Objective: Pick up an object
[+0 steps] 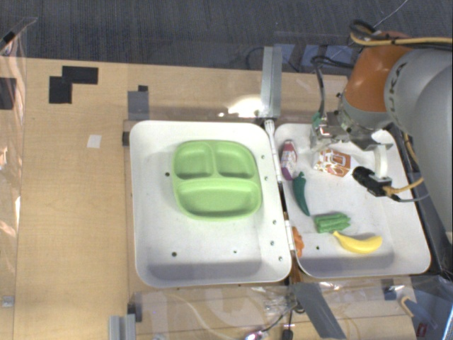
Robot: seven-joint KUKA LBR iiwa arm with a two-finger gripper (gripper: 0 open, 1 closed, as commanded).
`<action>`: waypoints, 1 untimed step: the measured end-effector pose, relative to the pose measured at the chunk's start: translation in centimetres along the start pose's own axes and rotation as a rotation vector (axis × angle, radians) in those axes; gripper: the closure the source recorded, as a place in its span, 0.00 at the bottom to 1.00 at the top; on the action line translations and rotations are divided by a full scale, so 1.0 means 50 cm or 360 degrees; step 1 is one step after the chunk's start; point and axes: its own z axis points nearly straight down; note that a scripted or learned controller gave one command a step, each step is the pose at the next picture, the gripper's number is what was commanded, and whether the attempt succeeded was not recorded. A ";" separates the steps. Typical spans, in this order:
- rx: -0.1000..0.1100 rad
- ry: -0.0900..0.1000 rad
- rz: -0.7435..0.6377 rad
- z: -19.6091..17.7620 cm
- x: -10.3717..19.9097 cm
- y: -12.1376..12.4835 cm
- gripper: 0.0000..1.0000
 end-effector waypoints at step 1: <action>0.0030 -0.0001 -0.0162 0.030 -0.129 0.031 1.00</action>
